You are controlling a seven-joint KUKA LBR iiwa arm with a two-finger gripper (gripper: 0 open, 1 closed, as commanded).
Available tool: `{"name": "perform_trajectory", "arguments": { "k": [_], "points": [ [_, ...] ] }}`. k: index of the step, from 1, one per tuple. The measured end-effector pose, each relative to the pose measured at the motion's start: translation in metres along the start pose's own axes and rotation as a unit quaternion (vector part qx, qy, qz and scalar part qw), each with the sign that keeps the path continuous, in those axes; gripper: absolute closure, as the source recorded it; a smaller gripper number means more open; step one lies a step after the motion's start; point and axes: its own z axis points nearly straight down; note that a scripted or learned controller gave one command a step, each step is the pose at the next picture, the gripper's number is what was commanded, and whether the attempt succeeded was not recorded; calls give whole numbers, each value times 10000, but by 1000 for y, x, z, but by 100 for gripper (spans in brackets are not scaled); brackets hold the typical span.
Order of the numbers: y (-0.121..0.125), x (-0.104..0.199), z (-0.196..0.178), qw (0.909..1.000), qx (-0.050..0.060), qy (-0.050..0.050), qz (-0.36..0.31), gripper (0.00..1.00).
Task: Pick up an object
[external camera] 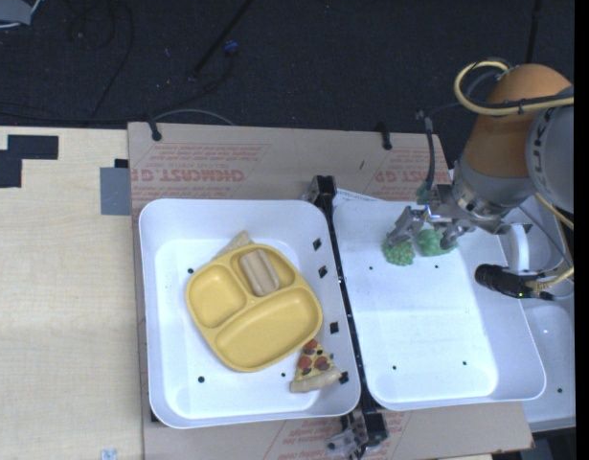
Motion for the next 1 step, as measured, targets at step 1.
{"name": "perform_trajectory", "arguments": {
  "k": [1],
  "points": [
    [-7, 1, 62, 10000, 0, 4, 1, 0]
  ]
}}
